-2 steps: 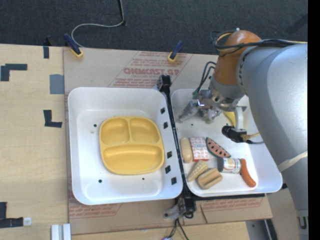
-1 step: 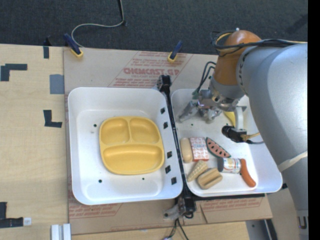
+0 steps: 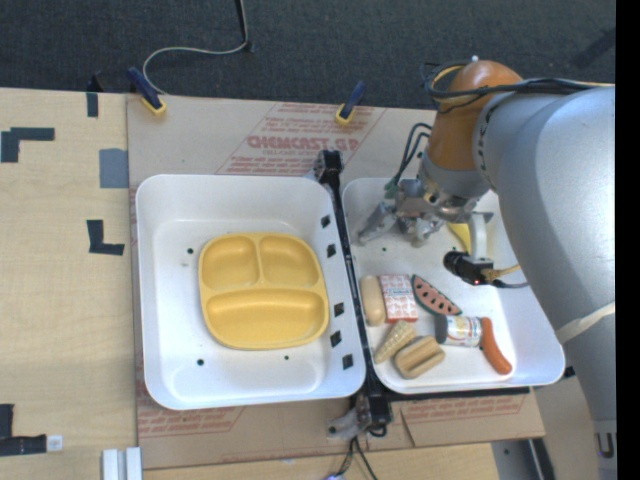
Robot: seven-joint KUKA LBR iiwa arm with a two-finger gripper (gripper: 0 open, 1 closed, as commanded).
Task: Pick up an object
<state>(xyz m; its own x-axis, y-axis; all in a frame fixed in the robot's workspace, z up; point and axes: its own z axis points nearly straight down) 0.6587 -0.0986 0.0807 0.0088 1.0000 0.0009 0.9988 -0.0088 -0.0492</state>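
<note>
My gripper hangs low over the far part of the right bin, its fingers spread open with nothing between them. In front of it lie toy foods: a beige roll, a red and white packet, a watermelon slice, a corn cob, a hot dog bun, a small bottle and a red sausage. A yellow banana lies to the gripper's right, partly hidden by the arm.
The left bin holds a yellow divided plate. A black-clipped ridge separates the two bins. The bulky grey arm covers the right bin's far right side. Both bins sit on cardboard.
</note>
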